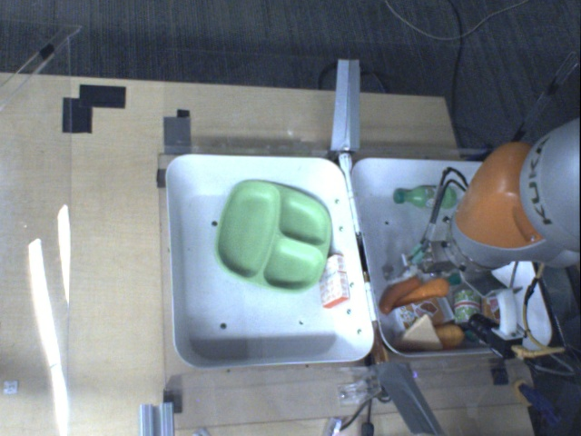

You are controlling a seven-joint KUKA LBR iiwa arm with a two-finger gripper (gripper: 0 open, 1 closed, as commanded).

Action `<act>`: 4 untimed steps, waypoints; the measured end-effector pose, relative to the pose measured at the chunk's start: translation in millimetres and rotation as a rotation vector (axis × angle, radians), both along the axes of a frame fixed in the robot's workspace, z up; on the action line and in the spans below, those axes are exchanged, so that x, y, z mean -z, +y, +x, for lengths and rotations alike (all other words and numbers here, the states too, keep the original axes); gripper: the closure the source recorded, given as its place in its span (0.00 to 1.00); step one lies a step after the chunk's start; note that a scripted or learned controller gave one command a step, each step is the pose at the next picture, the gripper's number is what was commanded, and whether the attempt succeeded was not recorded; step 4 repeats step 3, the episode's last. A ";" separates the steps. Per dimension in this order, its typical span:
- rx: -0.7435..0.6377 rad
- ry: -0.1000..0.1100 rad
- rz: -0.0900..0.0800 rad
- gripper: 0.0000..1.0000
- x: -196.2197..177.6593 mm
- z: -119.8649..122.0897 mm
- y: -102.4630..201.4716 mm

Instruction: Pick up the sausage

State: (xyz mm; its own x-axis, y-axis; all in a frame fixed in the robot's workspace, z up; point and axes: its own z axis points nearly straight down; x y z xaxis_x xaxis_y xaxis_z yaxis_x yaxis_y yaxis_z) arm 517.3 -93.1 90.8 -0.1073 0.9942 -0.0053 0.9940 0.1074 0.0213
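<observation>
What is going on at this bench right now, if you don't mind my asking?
A KUKA arm reaches in from the right over the right bin, where its end effector is down among a pile of small items. The sausage lies just below it on the bin floor, beside a wedge-shaped piece and a small can; a green bottle rests near the far wall. The left bin holds an upside-down green divided tray and a small packet.
</observation>
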 end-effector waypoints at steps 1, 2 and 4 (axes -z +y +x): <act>-0.002 -0.003 0.003 1.00 -11.5 2.3 2.3; -0.002 -0.003 0.003 0.00 -11.5 2.2 2.2; -0.209 0.015 0.000 0.00 -95.2 37.5 14.7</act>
